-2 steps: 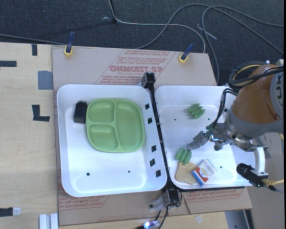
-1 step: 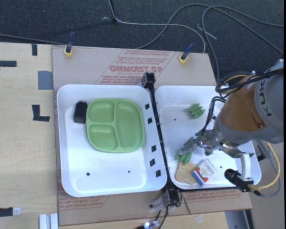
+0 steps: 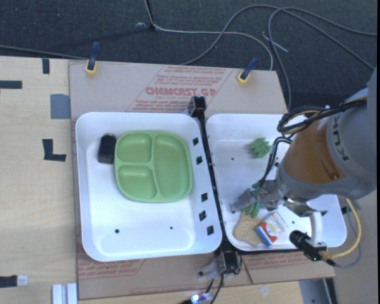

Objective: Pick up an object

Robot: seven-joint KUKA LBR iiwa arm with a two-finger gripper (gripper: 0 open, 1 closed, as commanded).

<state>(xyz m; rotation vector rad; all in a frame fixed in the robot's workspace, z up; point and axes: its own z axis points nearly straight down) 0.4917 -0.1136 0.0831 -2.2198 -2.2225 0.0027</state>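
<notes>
Dark carpet (image 3: 63, 11) behind wooden bench (image 3: 25, 195)

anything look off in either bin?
Nothing stands out. Green divided plate lies flat in the left bin beside a small black object. Right bin: a green piece and loose items near the hand.

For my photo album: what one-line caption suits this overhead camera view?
Robot arm's gripper lowered among small items in the right bin; green plate in left bin.

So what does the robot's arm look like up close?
The arm is thick, round and grey, with a wide orange band near its wrist. Black cables loop along it, and a yellow cable curls underneath. Its gripper is small, dark grey metal.
</notes>
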